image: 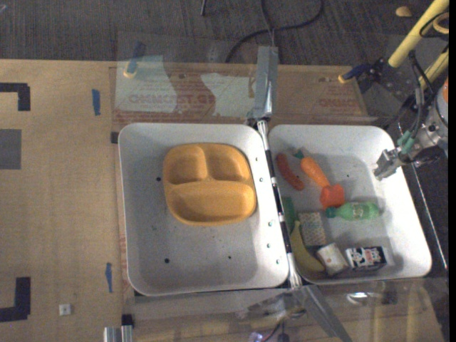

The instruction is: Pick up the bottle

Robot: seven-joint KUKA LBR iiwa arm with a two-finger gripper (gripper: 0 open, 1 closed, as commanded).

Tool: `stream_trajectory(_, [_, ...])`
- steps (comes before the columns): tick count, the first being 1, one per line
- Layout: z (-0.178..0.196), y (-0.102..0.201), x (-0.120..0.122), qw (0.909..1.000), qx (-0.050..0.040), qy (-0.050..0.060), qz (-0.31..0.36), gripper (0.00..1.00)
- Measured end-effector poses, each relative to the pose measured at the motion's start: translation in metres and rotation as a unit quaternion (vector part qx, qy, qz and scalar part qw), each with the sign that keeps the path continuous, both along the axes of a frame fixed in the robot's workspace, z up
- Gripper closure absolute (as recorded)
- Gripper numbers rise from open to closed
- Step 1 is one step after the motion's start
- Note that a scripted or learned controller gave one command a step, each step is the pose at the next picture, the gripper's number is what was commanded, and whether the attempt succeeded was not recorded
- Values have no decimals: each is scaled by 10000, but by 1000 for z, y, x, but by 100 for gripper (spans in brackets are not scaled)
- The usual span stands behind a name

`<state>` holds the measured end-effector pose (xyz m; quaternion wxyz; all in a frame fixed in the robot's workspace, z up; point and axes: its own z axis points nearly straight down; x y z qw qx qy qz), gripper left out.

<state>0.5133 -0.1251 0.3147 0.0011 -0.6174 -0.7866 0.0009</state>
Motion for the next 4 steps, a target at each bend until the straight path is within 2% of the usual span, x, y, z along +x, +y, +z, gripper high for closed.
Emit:
stream_trajectory(1, [-12,34,-30,10000,0,2,59,100])
stream_trajectory(2, [-11,-18,-29,9997,-8,-16,-238,100])
stream_trajectory(3, [-12,33,-33,10000,2,0,-51,100])
stream_trajectory(4, [-15,65,-33,10000,1,6,0,100])
